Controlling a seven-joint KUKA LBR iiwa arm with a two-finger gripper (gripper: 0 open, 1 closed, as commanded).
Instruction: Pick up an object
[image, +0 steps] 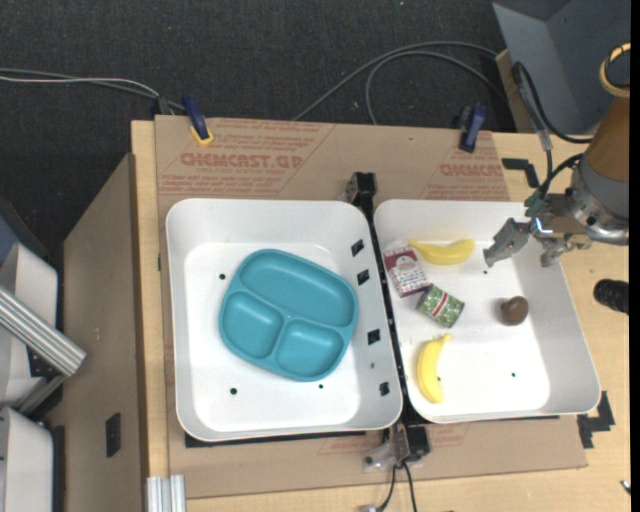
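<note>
The right bin (560, 385) holds a yellow banana (443, 251) near its back, a second banana (431, 369) near its front, a red-and-white packet (405, 272), a green patterned packet (440, 305) and a small brown round object (514, 310). My gripper (526, 245) hangs open over the back right part of that bin, its two fingers spread apart with nothing between them. It is above and behind the brown object, to the right of the back banana.
The left bin (190, 380) holds a teal divided plate (288, 313). A black divider (378, 300) separates the bins. Cables run across the dark floor behind the cardboard bench, and blue clamps (197, 121) grip its back edge.
</note>
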